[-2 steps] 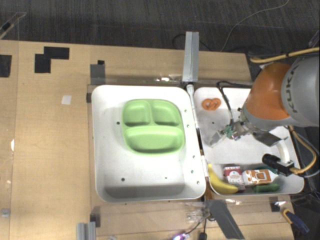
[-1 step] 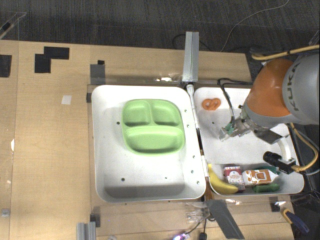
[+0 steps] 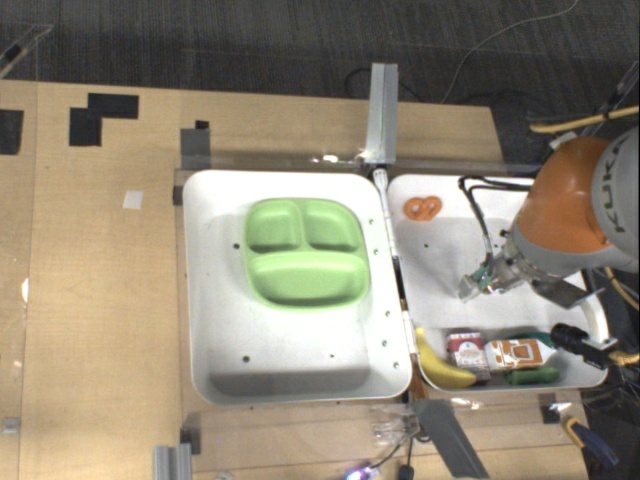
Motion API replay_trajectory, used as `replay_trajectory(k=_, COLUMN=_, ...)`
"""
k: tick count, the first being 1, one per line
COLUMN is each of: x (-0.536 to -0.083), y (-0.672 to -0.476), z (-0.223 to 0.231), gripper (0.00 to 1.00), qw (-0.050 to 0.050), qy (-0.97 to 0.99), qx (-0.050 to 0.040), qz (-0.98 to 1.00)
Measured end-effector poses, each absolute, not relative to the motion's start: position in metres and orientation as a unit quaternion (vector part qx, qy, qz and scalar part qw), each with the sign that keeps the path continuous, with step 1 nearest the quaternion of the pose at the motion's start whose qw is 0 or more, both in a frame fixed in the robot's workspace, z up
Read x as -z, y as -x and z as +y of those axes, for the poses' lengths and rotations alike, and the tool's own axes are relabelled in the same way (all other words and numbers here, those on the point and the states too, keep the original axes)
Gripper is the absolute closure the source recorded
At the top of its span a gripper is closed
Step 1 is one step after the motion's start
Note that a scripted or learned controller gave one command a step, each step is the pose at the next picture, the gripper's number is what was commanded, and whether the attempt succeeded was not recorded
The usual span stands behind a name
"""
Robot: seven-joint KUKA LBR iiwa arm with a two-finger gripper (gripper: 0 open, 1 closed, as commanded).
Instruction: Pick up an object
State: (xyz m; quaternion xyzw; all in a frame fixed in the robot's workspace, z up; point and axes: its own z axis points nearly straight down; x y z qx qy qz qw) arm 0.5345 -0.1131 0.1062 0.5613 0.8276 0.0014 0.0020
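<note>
Two white bins sit side by side on my counter [image 3: 90,298], and from here nothing looks picked yet. The gripper [image 3: 478,283] hangs low over the bare middle of the right bin [image 3: 440,248], and I see no object between its jaws; whether they are open or closed I cannot tell at this size. The candidates lie apart from it: an orange pretzel [image 3: 423,208] at the far left corner of that bin, and along the near wall a banana [image 3: 440,366], small snack packets [image 3: 497,353] and a green item [image 3: 530,375] beside them. The left bin [image 3: 215,298] carries a green divided tray [image 3: 303,251]. I judge the whole grasp remains to be done. The counter is pale wood with black patches at far left; beyond it is dark carpet with a cable [image 3: 520,18] trailing
</note>
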Motion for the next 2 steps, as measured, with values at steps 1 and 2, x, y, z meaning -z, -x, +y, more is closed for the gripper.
replay_trajectory(k=1, x=-0.096, y=-0.566, z=-0.093, gripper=1.0, qw=0.003, qy=-0.535, qx=-0.0017, qz=0.845)
replay_trajectory(k=2, x=-0.147, y=-0.499, z=-0.101, gripper=1.0, qw=0.002, qy=-0.552, qx=-0.0014, qz=0.834)
